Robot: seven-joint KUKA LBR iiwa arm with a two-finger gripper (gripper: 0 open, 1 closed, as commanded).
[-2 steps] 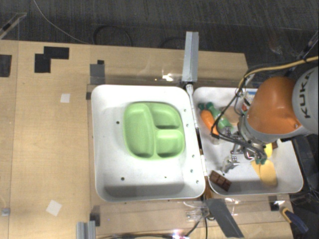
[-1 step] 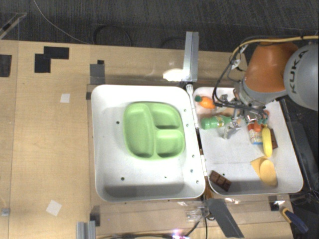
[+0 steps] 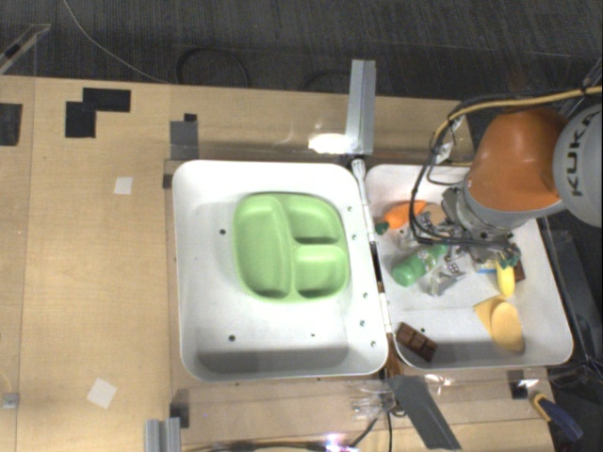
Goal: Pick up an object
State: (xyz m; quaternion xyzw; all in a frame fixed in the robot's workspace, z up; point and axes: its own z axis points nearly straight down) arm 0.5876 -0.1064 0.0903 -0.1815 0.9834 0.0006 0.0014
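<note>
two bins side by side on the bench
left white bin [image 3: 193,347] holds a green divided plastic tray [image 3: 287,245]; right white bin [image 3: 556,342] holds small mixed objects under the grey arm [image 3: 518,168].

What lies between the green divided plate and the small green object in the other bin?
In the camera view, between the green divided plate and the small green object run the two white bins' adjoining rims, with bare bin floor on either side.

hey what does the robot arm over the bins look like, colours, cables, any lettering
The arm is grey with a wide, rounded orange band above the wrist. Dark letters "KU" show on the grey shell. Black and yellow cables loop alongside it. The gripper is a cluster of dark and silvery metal parts.
</note>
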